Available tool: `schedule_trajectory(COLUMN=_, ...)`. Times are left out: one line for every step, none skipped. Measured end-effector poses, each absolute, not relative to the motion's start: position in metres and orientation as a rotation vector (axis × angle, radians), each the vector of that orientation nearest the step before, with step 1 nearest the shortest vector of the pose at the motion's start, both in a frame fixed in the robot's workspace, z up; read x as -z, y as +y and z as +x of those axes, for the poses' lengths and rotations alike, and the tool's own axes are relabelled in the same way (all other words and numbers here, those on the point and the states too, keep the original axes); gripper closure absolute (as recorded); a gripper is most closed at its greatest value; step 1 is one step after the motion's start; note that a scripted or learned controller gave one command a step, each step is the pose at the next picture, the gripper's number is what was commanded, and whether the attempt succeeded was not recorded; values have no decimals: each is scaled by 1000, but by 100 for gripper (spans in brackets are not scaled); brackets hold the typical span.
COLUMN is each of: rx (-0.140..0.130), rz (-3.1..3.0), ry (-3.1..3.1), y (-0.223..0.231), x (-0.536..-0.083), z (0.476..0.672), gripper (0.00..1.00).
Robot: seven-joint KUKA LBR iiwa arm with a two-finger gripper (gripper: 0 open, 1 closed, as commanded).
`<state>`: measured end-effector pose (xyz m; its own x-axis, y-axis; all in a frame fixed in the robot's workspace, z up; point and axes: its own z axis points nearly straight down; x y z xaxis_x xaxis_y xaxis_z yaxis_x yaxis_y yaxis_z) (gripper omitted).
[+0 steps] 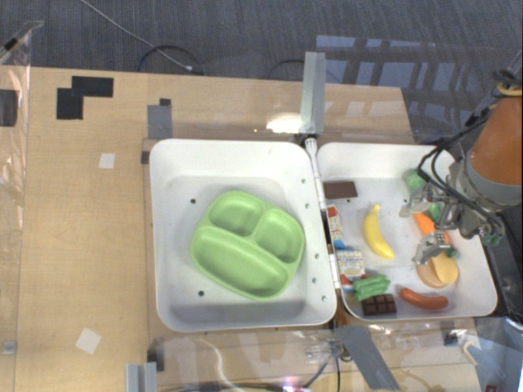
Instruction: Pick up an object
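In the right bin we see a curved yellow plastic banana [377,233] lying flat, a reddish-brown toy sausage [423,300] near the front wall, a dark brown chocolate block [379,305] beside a green piece [369,287], and a tan round bun (partly hidden) [438,273].

So there's just one camera, fixed above the bench [73,243] and looking down at a slant, not straight overhead. The far edge of the bench and some dark carpet [204,15] sit along the top, and the near edge runs off the bottom. It's far enough back to fit both white bins whole: the left bin [163,243] sits around the middle, the right bin [359,158] pushes toward the right side. The arm [498,149] pokes in from the right edge, partly cut off.
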<state>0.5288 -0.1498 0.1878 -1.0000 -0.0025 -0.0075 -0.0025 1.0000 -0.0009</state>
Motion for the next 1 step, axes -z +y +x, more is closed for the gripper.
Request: schedule_trajectory(rx=3, rz=173, ry=3119, y=-139, x=-90, z=578, gripper=0)
